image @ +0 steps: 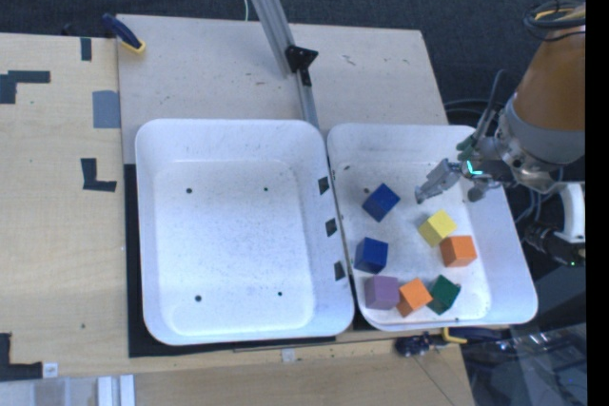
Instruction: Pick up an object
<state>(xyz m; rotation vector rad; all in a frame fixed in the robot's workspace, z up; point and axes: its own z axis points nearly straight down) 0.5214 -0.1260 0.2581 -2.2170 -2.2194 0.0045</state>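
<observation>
Tool over right bin, nothing held

Tool [455, 182] sits above the upper right part of the right bin [495, 242], fingers spread and pointing left and slightly down in the camera view. Nothing lies between them, so log it as open and not holding. The arm [552, 100] enters from the right, orange band above the wrist, wrist tipped so the tool reaches in over the bin's far right wall.

Candidates, all in the right bin: a blue cube [382, 202] left of the tool, a yellow cube [439, 227] just below it, an orange cube [459, 250] touching or nearly touching the yellow one. Lower: a second blue cube [372, 254], then a tight row of purple cube [383, 291], a second orange cube [414, 296] and a green cube [443, 293] near the front wall. The left bin [233, 233] on the desk [57, 204] is of no use here.

Judgement: you do best to choose the upper blue cube. It stands apart, so both fingers should get down beside it. The yellow cube is nearer, but the orange neighbour may block one finger. Avoid the front row; it is crowded. Centre the tool over the cube, square the fingers to two opposite faces, descend low, then close. Height above the bin floor cannot be read from this view.
</observation>
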